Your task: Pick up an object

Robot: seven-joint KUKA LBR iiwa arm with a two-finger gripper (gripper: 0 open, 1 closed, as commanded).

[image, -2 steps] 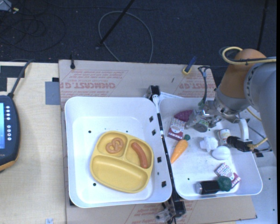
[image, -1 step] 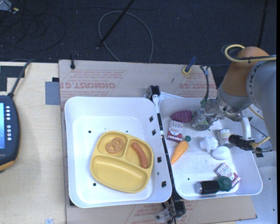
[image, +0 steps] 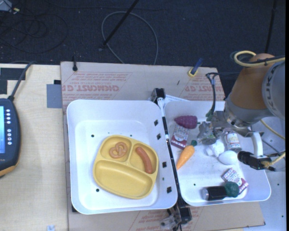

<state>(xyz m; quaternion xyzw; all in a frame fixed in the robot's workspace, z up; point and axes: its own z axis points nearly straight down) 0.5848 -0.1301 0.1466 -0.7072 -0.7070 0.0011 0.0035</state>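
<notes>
My gripper [image: 206, 134] is low in the right bin [image: 260, 192], near its middle. Just left of it lie a purple toy [image: 186, 121] and a small red-and-white packet [image: 179, 136]. An orange carrot [image: 184, 156] lies a little below, by the bin's left wall. A white egg [image: 227, 157] and a small bottle [image: 232, 141] sit just right of the gripper. Nothing is visibly held.
A black cylinder [image: 215, 192], a green toy [image: 232, 190] and a second packet [image: 232, 175] lie near the right bin's front edge. The left bin [image: 86, 110] holds a yellow divided plate [image: 123, 179] with a pretzel [image: 118, 150] and a sausage [image: 144, 159]. A pendant [image: 0, 134] rests at far left.
</notes>
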